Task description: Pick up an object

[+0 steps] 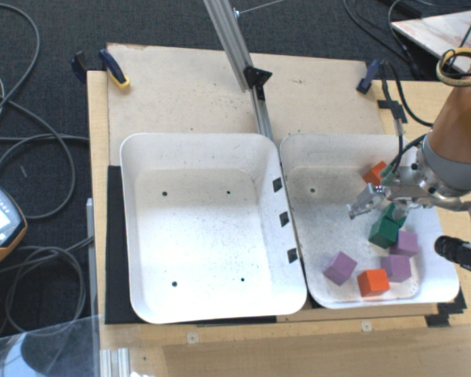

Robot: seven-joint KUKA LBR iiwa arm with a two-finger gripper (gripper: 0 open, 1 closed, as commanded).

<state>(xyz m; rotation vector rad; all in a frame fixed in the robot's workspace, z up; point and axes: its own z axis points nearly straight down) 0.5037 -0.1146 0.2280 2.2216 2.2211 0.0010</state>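
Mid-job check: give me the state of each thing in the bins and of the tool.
tool: low over the right bin
green block: tilted, just below the tool
orange blocks: one near front rim, one by the tool
purple blocks: three, loose on the floor
right bin: holds all blocks

We see a dark carpeted floor (pixel 39 85) around the bench, with black cables (pixel 16 140) looped across it on the left and more at top right. The bench top is a pale wooden board (pixel 188 93), scuffed, with a blue-and-yellow clamp (pixel 114 67) at its upper left corner and a blue clamp (pixel 368 75) at upper right. A slanted aluminium pole (pixel 228 30) rises from the board's middle. Light is even and soft, with no hard shadows.
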